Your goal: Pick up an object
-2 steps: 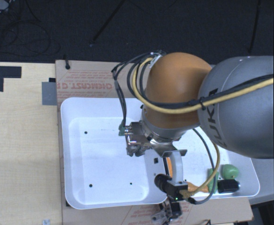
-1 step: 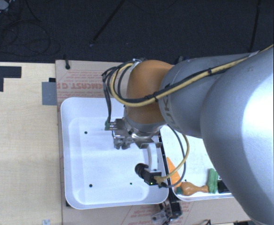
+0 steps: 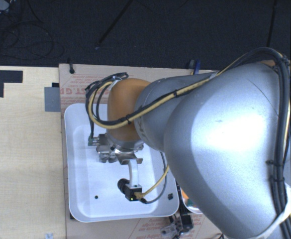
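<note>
The arm (image 3: 225, 148), one broad grey link nearest the camera, fills the right side and hides most of the right bin. Its orange band (image 3: 121, 108) hangs over the far part of the left bin (image 3: 75, 158). The gripper (image 3: 116, 156) hovers below that band, above the middle of the bin floor. It shows as a metal block seen from above, and whether its jaws are spread or pressed together cannot be told. Two small loose things show in the left bin, neither of them at the gripper. One is a dark speck (image 3: 96, 198) on the floor, near and left of the gripper. The other is a small dark piece (image 3: 170, 196) against the right wall, too small to name. Only a sliver of the right bin (image 3: 194, 209) shows under the arm at near right. Both bins sit on one brown board (image 3: 85, 83) with red print. Left of the board lies the pale bench top (image 3: 21, 158), which carries two black cut-out shapes (image 3: 6, 81) and one grey square (image 3: 50, 98) at its far edge.
</note>
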`<act>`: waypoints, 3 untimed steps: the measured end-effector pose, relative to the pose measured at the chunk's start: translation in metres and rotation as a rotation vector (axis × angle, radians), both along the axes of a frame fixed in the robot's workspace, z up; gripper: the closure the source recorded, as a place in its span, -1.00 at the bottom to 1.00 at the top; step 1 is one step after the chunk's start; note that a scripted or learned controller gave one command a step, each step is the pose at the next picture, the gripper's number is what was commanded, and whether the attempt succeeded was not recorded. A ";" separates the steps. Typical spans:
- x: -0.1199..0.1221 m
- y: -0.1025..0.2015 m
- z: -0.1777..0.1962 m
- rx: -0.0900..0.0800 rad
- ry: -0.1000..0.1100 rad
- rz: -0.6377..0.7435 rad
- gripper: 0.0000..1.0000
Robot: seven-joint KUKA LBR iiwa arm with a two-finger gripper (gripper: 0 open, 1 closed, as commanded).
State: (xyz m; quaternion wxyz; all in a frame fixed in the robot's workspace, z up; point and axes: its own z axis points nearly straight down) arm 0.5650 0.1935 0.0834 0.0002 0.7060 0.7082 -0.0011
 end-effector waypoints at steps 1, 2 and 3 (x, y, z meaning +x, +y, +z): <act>0.016 0.052 0.004 0.003 0.001 0.001 1.00; 0.082 0.051 0.245 0.006 -0.017 0.001 1.00; 0.078 0.051 0.211 0.000 0.003 0.002 1.00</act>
